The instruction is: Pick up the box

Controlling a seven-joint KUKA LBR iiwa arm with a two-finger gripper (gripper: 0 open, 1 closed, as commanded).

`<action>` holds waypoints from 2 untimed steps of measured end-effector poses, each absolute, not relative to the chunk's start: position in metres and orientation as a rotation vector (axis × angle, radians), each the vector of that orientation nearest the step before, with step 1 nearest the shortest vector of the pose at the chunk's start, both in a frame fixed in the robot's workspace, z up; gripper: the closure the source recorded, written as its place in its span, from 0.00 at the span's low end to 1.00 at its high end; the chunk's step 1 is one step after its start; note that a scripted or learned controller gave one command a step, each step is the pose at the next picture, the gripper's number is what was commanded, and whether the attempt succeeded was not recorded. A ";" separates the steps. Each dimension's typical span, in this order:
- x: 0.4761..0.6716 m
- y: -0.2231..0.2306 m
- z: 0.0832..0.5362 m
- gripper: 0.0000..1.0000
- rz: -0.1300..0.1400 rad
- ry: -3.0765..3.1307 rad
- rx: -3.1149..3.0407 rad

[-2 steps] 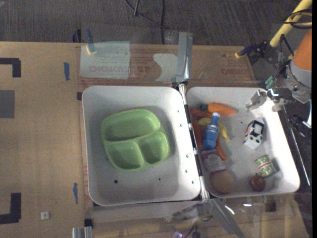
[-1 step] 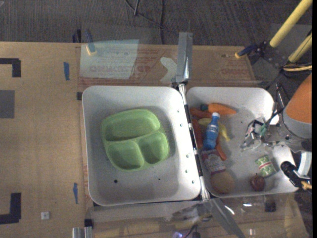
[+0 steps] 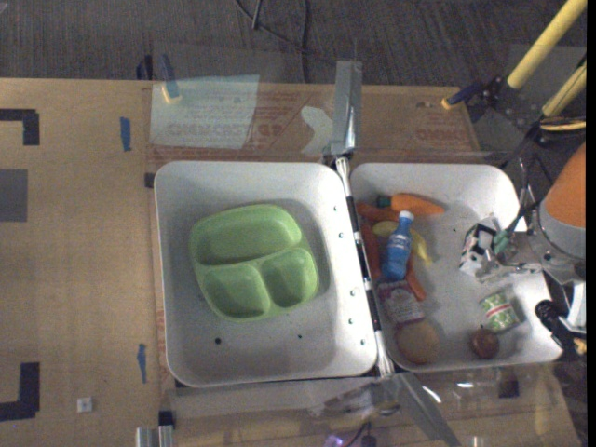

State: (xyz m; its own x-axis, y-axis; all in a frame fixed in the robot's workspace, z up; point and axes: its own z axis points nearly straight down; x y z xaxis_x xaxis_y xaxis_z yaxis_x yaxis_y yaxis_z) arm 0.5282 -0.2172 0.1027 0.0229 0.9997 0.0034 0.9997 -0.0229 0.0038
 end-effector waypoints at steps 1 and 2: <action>0.541 -0.108 0.088 1.00 0.009 1.583 2.713; 0.482 -0.190 0.197 1.00 -0.001 1.622 2.691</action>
